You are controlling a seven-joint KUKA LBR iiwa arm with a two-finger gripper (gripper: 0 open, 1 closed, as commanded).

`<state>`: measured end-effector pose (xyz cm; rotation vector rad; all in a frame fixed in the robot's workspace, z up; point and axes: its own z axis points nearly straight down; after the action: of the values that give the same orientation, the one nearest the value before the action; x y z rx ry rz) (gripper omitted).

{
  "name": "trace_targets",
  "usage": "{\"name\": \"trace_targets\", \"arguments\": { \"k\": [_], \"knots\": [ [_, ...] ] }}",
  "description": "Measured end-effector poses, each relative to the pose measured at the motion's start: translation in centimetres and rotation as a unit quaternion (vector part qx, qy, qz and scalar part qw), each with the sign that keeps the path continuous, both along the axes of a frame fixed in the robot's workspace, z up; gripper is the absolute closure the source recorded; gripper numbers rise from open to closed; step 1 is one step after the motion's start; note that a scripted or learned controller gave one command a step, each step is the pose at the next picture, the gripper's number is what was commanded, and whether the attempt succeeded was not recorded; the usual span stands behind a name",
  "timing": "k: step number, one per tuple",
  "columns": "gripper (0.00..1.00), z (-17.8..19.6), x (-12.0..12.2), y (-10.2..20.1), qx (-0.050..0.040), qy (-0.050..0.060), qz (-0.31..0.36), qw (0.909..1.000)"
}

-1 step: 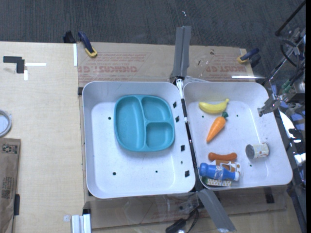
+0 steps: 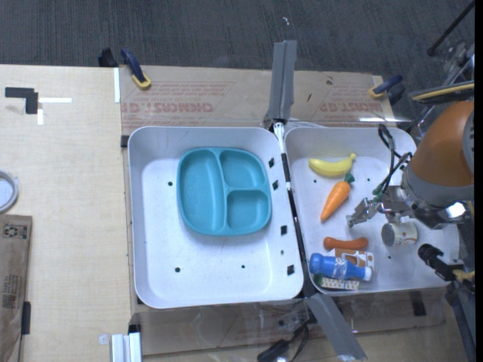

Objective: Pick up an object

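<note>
The right bin (image 2: 395, 276) holds a yellow banana (image 2: 332, 165) at the back, an orange carrot (image 2: 335, 199) lying at a slant below it, a short red-orange sausage (image 2: 346, 243), and a white bottle with a blue cap (image 2: 341, 267) on its side at the front. My gripper (image 2: 364, 211) hangs low over the bin's middle, just right of the carrot and above the sausage. It is open, with nothing between its fingers. The arm's orange band (image 2: 447, 151) covers the bin's right side.
A blue divided plate (image 2: 224, 191) lies in the left bin (image 2: 143, 225). A grey divider post (image 2: 283, 81) stands at the back between the bins. Clamps sit on the cardboard behind, and tape and a paper bag lie at the far left.
</note>
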<state>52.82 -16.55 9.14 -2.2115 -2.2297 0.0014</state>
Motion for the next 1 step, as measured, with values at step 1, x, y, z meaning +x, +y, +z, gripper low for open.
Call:
{"name": "trace_targets", "arguments": {
  "k": [1],
  "knots": [
    [0.0, 0.33, 4.95, 7.27, -0.0003, 0.0, -0.048, 0.9988]
  ]
}}
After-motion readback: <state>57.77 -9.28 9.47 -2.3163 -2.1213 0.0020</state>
